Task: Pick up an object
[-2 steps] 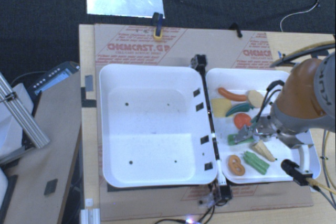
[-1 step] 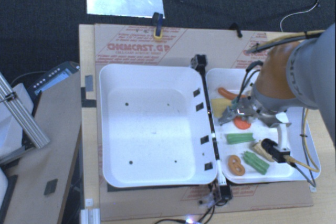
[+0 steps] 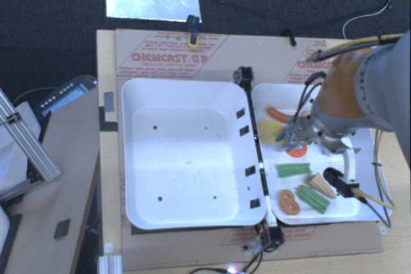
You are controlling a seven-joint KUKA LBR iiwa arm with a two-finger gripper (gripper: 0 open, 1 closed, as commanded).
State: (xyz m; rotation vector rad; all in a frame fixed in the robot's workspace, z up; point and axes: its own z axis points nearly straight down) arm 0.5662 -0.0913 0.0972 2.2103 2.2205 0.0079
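Observation:
The right bin [image 3: 366, 157] holds several toy foods. An orange sausage [image 3: 279, 114] lies at its back left, with a yellow piece [image 3: 269, 131] just in front of it. A red piece [image 3: 297, 151] lies under the gripper [image 3: 290, 137], which hangs low over the bin's left half between the yellow and red pieces. Nearer the front lie a green pod [image 3: 293, 169], a tan wedge [image 3: 320, 185], a second green pod [image 3: 313, 197] and an orange pretzel [image 3: 289, 202]. The wrist hides the gripper's tips.
The left bin [image 3: 138, 138] stands beside the right one, with a black clipped divider [image 3: 254, 138] between them. The grey arm with its orange band [image 3: 343, 83] covers the right bin's back right. Cables [image 3: 379, 199] trail along the right bin's right edge.

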